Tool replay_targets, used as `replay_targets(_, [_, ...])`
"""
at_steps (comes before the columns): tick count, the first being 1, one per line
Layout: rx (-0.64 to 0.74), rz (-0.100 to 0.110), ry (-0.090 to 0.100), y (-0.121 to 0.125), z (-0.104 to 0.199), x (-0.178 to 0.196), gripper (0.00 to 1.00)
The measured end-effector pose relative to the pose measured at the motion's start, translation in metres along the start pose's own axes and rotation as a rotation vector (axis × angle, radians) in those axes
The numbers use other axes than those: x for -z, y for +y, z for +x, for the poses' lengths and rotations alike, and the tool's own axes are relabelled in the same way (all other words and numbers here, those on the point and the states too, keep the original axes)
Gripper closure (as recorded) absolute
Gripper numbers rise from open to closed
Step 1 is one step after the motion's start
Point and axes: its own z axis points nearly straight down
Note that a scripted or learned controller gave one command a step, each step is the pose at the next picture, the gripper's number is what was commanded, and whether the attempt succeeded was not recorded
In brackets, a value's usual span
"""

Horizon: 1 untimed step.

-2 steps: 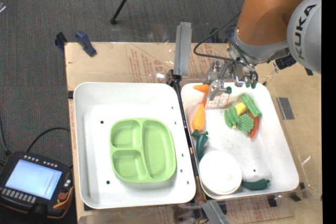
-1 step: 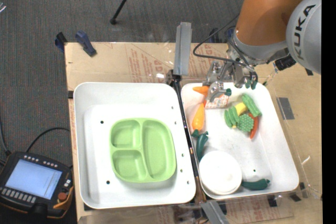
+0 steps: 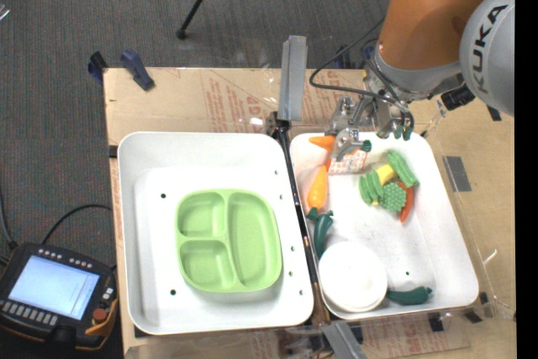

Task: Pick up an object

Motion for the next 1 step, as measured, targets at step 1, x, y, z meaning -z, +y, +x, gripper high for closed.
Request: replay_targets(1, [0.002, -0.001, 0.002, 0.0008, -0.0014, 0.0057, 1.0])
